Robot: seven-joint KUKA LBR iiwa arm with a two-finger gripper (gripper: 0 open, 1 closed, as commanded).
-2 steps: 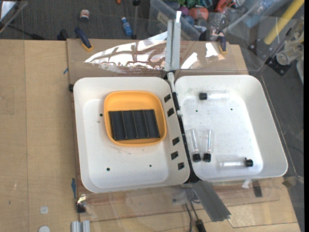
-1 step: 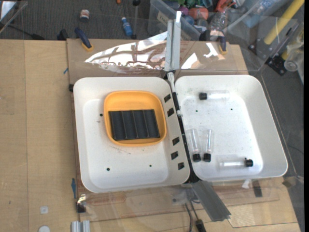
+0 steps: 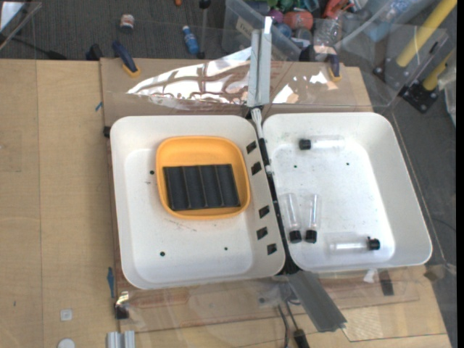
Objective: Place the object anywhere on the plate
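I am looking down on the bench (image 3: pixel 51 194) from my remote station, and the two white bins are sitting side by side on it. In the left bin (image 3: pixel 188 256) the orange plate (image 3: pixel 168 158) is lying a little above the middle. A black ribbed block (image 3: pixel 201 187) is resting flat on this plate, inside its rim, with its ribs running away from me.

In the right bin (image 3: pixel 406 194) four clear tubes with black caps are lying on the white floor. One tube (image 3: pixel 322 144) is lying across the far part, its cap pointing toward the left bin. Two tubes (image 3: pixel 291 212) (image 3: pixel 313 210) are lying close together near the middle, parallel, with their caps toward the near edge. The fourth tube (image 3: pixel 351 245) is lying across the near part, its cap pointing to the right wall. All four are well apart from the plate.

I am not seeing which of these things the task means: the block is already on the plate, and the tubes are in the other bin. About the gripper, I cannot tell whether its jaws are open or closed.

Behind the bins a crumpled shiny sheet (image 3: pixel 196 85) is lying, and a clear box of coloured toys (image 3: pixel 304 6) is standing beyond it.
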